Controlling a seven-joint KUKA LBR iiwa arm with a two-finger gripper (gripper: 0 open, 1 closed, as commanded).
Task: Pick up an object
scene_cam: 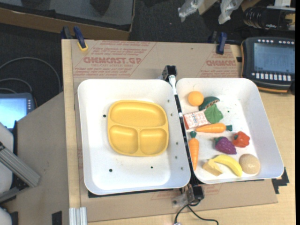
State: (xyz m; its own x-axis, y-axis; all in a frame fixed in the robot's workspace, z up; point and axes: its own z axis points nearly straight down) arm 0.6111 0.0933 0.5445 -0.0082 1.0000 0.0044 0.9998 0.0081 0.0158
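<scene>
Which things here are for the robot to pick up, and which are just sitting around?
For the job:
orange, two carrots, grapes, banana, potato, red pepper, snack packet, gripper raised above the bench.

Just lying about:
yellow divided tray, blue clamps, black handheld controller.

The right bin [262, 107] holds toy foods, all lying loose on its floor; an orange [195, 98] sits near its upper left corner, a green leafy piece [213, 110] just beside it; a red-and-white packet [194, 120] lies below; one carrot [211, 128] lies crosswise, another carrot [193, 149] lengthwise by the left wall; purple grapes [225, 145], a red pepper [241, 138], a banana [228, 163] and a tan potato [249, 163] cluster toward the lower right.
</scene>
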